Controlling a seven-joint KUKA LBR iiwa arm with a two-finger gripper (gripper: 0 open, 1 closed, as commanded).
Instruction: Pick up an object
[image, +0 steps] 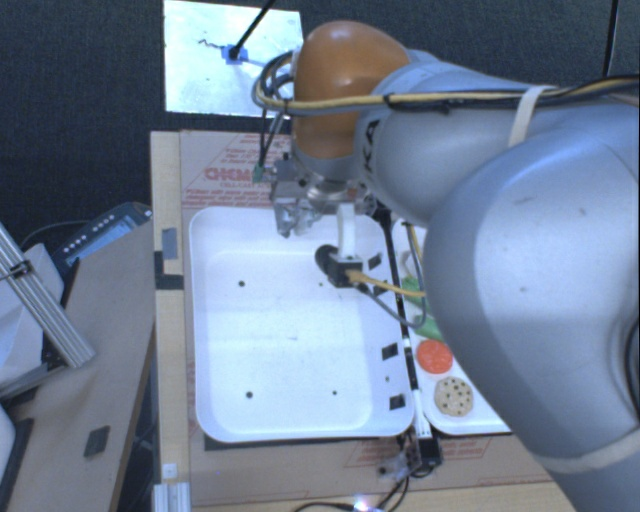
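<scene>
Hovering at the left bin's (230, 400) upper edge, the gripper (318, 222) carries nothing visible; can't tell the fingers' state. Pick not done: cookie (454, 396) & red disc (434, 356) lie in the right bin (480, 425), frame lower right.

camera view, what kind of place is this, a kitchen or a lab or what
Most likely a robotics lab or test cell, not a kitchen. A grey arm with an orange band reaches over shallow white bins on a bench, cables run along the arm, and the only items are small toy-like pieces such as a cookie.
</scene>
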